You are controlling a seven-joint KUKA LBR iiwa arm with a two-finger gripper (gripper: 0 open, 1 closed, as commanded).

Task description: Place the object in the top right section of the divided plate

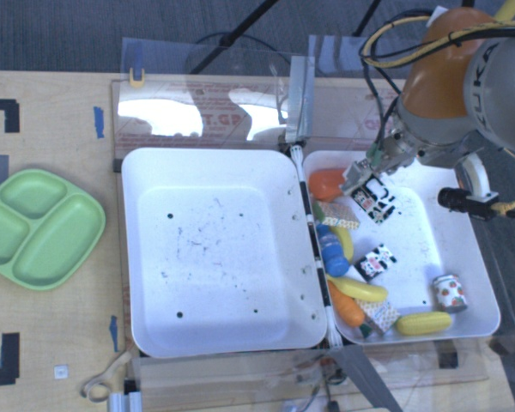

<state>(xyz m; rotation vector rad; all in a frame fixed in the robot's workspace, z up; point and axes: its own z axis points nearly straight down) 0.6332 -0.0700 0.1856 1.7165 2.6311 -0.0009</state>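
Note:
The green divided plate [41,227] lies on the bench at the far left, outside both bins, with two small sections at its top and one long section below. My gripper [373,197] hangs over the upper left part of the right bin [476,264], beside an orange rounded object [328,182]. Lower in that bin lie a blue bottle [332,253], a black-and-white cow toy [376,263], a yellow banana [359,288], a small patterned can [448,292] and a yellow oblong piece [423,322]. Whether anything is held is hidden.
The left bin [215,247] stands between the plate and the right bin. A clear plastic panel [206,93] rises behind it. Cables [395,41] loop above the arm at the top right. Scissors [103,383] lie at the bench's front edge.

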